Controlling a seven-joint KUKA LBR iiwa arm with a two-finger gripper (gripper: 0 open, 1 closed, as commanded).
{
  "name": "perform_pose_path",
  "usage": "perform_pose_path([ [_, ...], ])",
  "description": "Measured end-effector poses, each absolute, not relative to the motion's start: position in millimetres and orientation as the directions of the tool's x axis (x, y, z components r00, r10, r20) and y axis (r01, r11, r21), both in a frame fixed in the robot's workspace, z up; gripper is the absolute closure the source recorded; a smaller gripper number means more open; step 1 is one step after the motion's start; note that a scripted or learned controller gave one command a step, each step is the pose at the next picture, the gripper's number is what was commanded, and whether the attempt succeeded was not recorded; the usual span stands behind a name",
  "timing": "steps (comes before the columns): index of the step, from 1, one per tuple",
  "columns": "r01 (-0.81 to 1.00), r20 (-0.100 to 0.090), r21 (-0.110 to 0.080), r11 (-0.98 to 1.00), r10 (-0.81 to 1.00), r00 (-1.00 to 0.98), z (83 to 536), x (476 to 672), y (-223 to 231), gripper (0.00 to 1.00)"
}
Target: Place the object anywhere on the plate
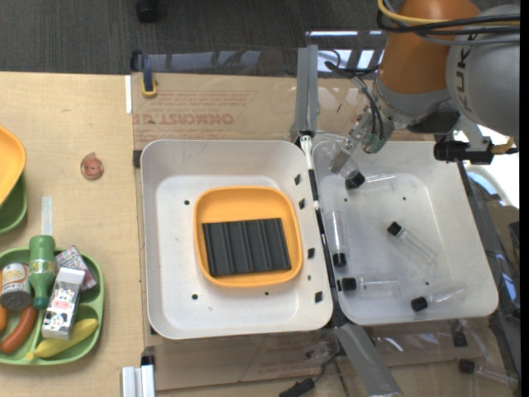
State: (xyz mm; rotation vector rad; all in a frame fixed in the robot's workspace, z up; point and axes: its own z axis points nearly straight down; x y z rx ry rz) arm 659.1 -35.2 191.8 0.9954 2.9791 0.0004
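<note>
1. Over the right bin [471,300], at its far left corner, the claw [351,157] hangs low on the grey arm [488,64], with the orange band [421,35] above it.
2. Claw state: I cannot tell how far open it is. A clear tube seems to sit at its tip, but the view is too blurred to call it held.
3. Clear vials with black caps lie scattered on the right bin's floor. One vial [372,178] sits just beside the claw, its cap toward the claw.
4. Another vial [411,240] lies tilted near the bin's middle.
5. A third [335,236] runs along the left wall, cap toward the near side.
6. A fourth [370,285] lies flat near the front, and a fifth [436,298] rests toward the front right.
7. Left bin [165,304]: the orange plate [246,199] sits in the middle, with a dark ridged pad [248,246] lying on it. No vial on the plate yet.
8. The two bins sit side by side, touching along the centre divide.
9. On the table [66,122] at far left, a green tray [87,337] holds toy food, including a green bottle [41,270] and a small carton [59,304].
10. A small pink disc [92,166] lies alone on the table, well apart from the bins.
</note>
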Motion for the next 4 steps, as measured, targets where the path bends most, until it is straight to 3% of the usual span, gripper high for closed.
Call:
perform_pose_path([
  [1,0.495,-0.004,0.002,0.869,0.495,-0.869,221,652.7,-23,1.0],
  [2,0.318,-0.001,0.001,0.948,0.318,-0.948,192,650.3,-25,1.0],
  [3,0.222,-0.005,0.001,0.975,0.222,-0.975,217,645.9,-90,1.0],
  [4,0.139,-0.003,0.001,0.99,0.139,-0.99,170,651.4,-164,1.0],
])
